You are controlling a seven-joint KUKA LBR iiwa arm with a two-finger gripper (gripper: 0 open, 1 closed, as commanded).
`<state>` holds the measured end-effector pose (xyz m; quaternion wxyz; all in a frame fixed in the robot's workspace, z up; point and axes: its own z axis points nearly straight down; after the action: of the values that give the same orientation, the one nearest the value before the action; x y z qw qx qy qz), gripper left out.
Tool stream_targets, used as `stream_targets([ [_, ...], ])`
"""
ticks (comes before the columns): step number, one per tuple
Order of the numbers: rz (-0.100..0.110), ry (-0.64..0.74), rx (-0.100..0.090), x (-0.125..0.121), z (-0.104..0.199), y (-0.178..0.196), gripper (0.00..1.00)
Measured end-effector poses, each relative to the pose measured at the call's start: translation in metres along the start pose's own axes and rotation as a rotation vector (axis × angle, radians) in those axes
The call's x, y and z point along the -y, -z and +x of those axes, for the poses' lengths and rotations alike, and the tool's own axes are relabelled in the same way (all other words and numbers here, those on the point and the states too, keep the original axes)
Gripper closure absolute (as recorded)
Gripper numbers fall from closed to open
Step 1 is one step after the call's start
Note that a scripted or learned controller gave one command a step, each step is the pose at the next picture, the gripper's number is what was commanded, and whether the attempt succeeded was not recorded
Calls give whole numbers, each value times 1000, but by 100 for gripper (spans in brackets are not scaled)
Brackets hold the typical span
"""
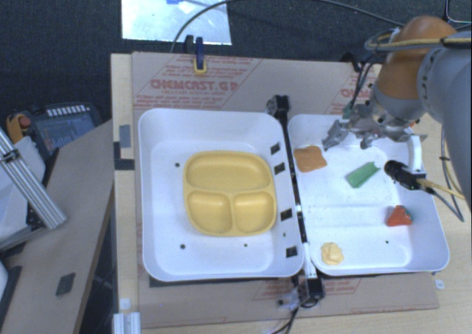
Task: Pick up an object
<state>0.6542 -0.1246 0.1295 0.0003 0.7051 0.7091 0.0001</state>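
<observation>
You are looking down at a slant on a bench with two shallow white bins side by side, resting on a brown cardboard sheet (pixel 221 78) printed in red with the word "CHEMCAST" followed by letters too small to read; a second red print shows partly at the sheet's right, cut off by the arm. The left bin (pixel 158 141) holds a yellow divided tray (pixel 225 192) with one wide compartment toward the back and two smaller ones toward the front, lying flat near the bin's middle. The right bin (pixel 369 251) holds four small objects, well apart from each other: an orange-brown flat piece (pixel 310 158) near the back left corner by the divider, a green block (pixel 362 175) tilted near the middle, a red and orange piece (pixel 399 216) near the right wall, and a pale yellow lump (pixel 332 254) near the front left corner. The grey arm with its orange band (pixel 413 52) comes in from the right, and the gripper (pixel 352 136) hangs over the back of the right bin, between the orange-brown piece and the green block and just behind both. Its metal fingers are spread apart and nothing sits between them. Behind the bins, a shiny metal plate (pixel 173 1) lies on dark carpet, with a blue marker on it.
</observation>
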Motion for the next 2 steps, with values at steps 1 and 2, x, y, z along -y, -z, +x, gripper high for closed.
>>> stream_targets([
  [1,-4,1,1,-1,0,12,100],
  [2,-2,-1,0,-2,-1,53,100],
])
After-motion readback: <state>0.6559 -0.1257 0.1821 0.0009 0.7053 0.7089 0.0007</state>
